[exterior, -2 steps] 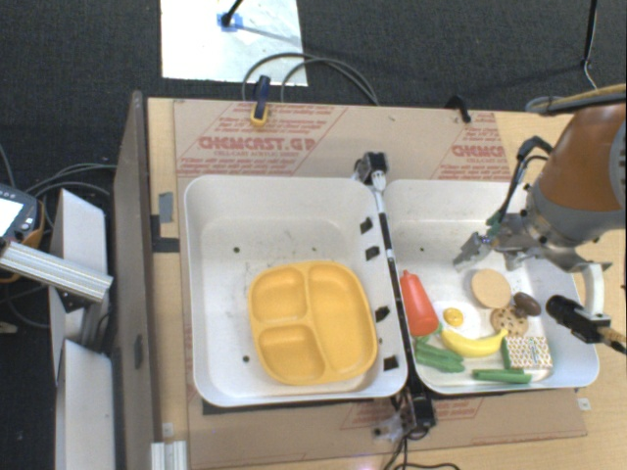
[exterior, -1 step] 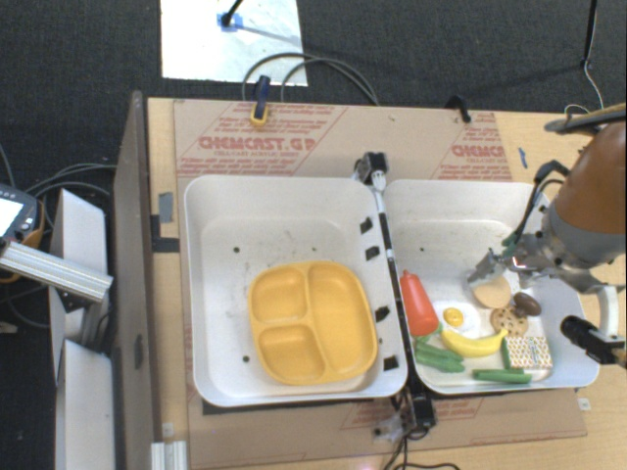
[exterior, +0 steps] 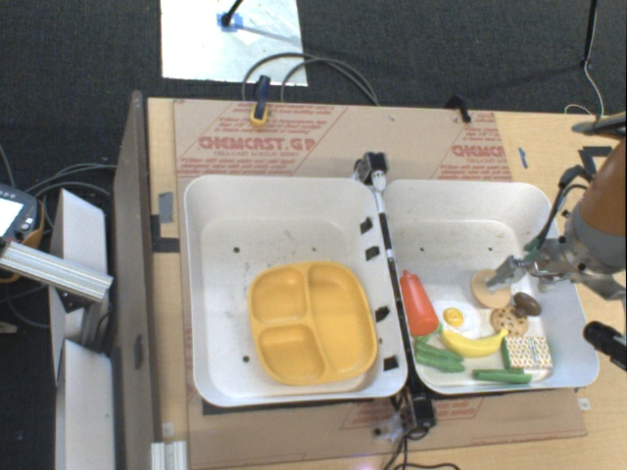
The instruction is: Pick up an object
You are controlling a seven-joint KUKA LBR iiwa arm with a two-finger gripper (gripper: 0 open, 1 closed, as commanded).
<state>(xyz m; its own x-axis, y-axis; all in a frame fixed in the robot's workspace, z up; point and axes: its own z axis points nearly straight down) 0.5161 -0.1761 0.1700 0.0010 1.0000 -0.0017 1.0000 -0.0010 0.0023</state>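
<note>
Cardboard (exterior: pixel 294 130) printed "CHEMCAST GP", white bins (exterior: pixel 220 213) atop

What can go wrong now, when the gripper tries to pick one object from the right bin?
1. The banana, fried egg, cookie and green beans lie crowded together, so the gripper may catch two things or push one aside.
2. The tan disc under it lies flat, and the grasp may slip.
</note>
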